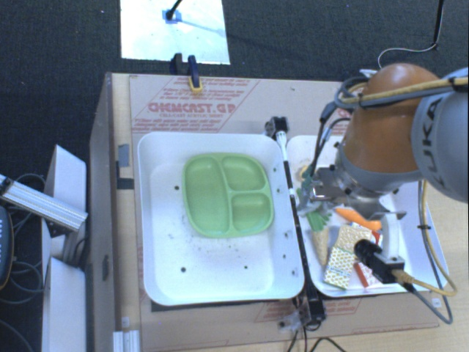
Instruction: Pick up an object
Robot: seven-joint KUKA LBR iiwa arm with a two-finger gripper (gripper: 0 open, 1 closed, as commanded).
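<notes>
My gripper [315, 194] hangs low over the left part of the right bin [294, 152], with the arm's grey and orange wrist covering most of that bin. Just below it lies a small green object [316, 219]. An orange carrot-like piece [357, 217] lies to the gripper's right. Nearer the front are a cream wedge [321, 241], a speckled yellow-green pad [341, 261] and a small red piece [360, 274]. Nothing shows between the fingers from this angle.
The left bin [165, 270] holds a green divided plate [226, 195] near its middle. A black divider strip [292, 196] runs between the bins. Cardboard [198, 101] lies behind them, with a blue and yellow clamp [192, 70] at its far edge.
</notes>
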